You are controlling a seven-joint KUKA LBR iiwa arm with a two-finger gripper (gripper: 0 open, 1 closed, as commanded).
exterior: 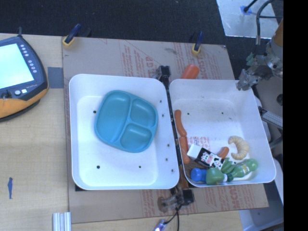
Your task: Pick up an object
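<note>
A: The pincer [244, 82] hangs at the far right corner of the right bin [219, 93], over the rim; whether it is clenched or released cannot be told from here, and nothing shows in it.

B: So which object suits the arm? Nearest first.

A: Along the near wall of the right bin lie a blue ball [197, 174], a green bottle-shaped toy [231, 171] and a black-and-white carton [206, 155], all touching or just beside each other. The ball looks smooth and would likely roll off; the carton looks light and stiff, with flat sides to close on.

B: And farther in?

A: A tan croissant toy [239, 147] sits near the right wall, a little apart from the crowd. It is probably light plastic or foam, and its narrow middle offers a fair hold. The orange sausage [180, 127] lies against the left wall, awkward to straddle.

B: The left bin [86, 172]?

A: It holds a teal divided plate [126, 121], flat and wide, likely too broad and slick to pinch except at its rim.
</note>
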